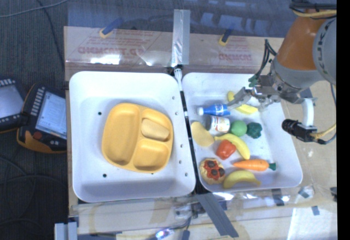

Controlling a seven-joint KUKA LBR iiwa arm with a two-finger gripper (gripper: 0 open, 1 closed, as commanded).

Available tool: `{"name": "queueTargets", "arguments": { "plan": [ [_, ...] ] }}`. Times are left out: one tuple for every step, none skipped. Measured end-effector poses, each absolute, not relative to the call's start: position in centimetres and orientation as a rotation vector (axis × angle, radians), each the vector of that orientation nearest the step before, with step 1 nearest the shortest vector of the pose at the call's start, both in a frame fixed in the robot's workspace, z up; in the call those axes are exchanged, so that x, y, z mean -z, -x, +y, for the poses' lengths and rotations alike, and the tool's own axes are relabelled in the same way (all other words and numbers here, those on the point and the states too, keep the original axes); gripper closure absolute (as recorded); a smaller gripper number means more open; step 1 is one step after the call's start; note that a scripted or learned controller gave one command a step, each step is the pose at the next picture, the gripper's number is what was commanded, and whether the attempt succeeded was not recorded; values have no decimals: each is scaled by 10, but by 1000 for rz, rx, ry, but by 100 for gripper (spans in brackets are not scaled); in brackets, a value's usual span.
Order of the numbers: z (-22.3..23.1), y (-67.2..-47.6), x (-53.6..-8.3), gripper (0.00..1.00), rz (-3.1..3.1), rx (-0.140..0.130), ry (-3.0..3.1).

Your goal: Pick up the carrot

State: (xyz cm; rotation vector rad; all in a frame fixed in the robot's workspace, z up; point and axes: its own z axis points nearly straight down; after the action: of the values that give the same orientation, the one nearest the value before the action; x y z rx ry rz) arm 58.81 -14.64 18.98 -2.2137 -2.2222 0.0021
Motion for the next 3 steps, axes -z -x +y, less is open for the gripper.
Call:
{"name": "queueTargets", "arguments": {
  "plan": [
    [-167,-490,-197,0,-2287,-5,2149],
    [-174,-483,-114,0,-2235,-4,2200],
    [-222,-484,-127,0,-2445,1,1964]
  ]
}}
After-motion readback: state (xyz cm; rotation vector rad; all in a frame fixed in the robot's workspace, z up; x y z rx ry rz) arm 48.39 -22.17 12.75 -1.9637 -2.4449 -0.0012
